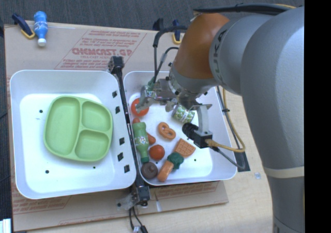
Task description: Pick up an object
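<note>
Cardboard-topped bench (98,46), green divided plate (78,128) left bin, toy foods crowding tool (173,104)

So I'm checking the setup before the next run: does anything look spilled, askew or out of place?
Nothing spilled. The toy food sits in a loose jumble in the right bin, and the green divided plate lies flat in the left bin. The one stray is a small blue bottle lying on the cardboard beyond the bins.

Arm: grey, comes in from right, bent over the bench.
Wrist: orange band (202,46) on top, tilted down-left.
Gripper (173,100): low, pointing down; finger state unclear.
</note>
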### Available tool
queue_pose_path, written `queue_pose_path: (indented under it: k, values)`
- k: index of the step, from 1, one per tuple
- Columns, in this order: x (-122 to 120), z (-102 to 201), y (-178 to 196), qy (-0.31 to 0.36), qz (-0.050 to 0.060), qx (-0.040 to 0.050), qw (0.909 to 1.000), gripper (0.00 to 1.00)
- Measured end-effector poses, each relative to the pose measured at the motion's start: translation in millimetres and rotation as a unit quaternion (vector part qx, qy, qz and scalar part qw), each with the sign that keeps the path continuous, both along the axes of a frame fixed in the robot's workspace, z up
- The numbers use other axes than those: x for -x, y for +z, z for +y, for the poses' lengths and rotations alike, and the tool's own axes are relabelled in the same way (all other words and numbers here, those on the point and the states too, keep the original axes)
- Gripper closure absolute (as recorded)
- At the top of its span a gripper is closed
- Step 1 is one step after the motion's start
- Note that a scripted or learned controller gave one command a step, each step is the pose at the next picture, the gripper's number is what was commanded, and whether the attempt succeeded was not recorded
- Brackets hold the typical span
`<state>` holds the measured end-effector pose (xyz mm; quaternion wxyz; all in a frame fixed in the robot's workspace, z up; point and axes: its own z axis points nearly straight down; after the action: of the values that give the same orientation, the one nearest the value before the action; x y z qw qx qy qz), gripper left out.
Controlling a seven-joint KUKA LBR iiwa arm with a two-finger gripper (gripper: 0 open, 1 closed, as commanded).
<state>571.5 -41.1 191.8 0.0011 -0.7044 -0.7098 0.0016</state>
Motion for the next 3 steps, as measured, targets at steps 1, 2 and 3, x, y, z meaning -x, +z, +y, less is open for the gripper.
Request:
queue_pose_path:
  k: [1, 2, 3]
  values:
    - [0.0, 0.0, 0.0, 0.000, 0.000, 0.0000, 1.0000, 0.00]
    - [0.0, 0.0, -0.1, 0.000, 0.000, 0.0000, 1.0000, 0.00]
    - [0.0, 0.0, -0.1, 0.000, 0.000, 0.0000, 1.0000, 0.00]
